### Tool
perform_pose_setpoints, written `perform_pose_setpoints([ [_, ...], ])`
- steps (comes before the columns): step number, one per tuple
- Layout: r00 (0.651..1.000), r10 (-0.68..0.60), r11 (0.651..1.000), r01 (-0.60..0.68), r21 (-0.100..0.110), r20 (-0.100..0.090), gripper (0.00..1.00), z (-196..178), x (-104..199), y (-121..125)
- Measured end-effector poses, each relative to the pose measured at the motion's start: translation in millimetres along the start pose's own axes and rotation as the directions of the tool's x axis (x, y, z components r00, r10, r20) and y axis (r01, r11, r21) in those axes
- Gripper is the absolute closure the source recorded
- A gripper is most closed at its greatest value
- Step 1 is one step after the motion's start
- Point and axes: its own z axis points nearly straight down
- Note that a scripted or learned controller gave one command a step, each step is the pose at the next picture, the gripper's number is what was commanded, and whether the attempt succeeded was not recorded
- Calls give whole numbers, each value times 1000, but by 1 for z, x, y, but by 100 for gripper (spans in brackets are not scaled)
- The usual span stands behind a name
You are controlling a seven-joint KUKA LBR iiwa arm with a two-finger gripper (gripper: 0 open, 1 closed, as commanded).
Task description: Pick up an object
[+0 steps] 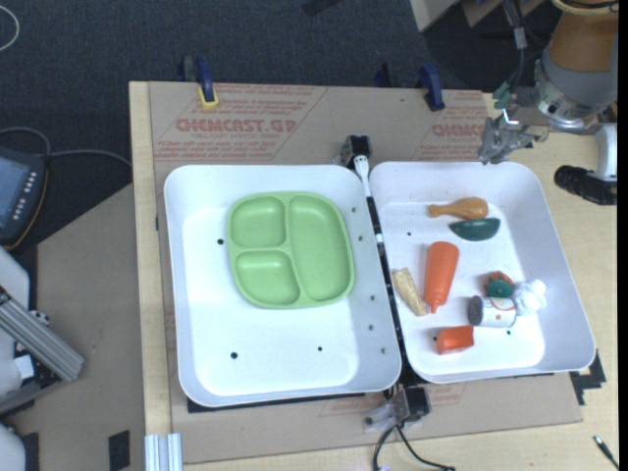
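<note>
Standing nearly upright, the carrot (440, 273) points toward the bin's (559, 263) near edge.

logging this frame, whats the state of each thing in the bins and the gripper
green divided plate: flat in the left bin, nothing on it
carrot: lying in the right bin
drumstick: lying near the far wall
gripper: above the right bin's far rim, holding nothing visible
</note>
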Motion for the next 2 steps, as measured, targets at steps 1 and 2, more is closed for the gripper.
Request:
perform_pose_setpoints([
  [1, 1000, -1, 1000, 1, 12, -4, 100, 9, 32, -36],
  [2, 1000, -3, 1000, 3, 11, -4, 100, -1, 73, -79],
])
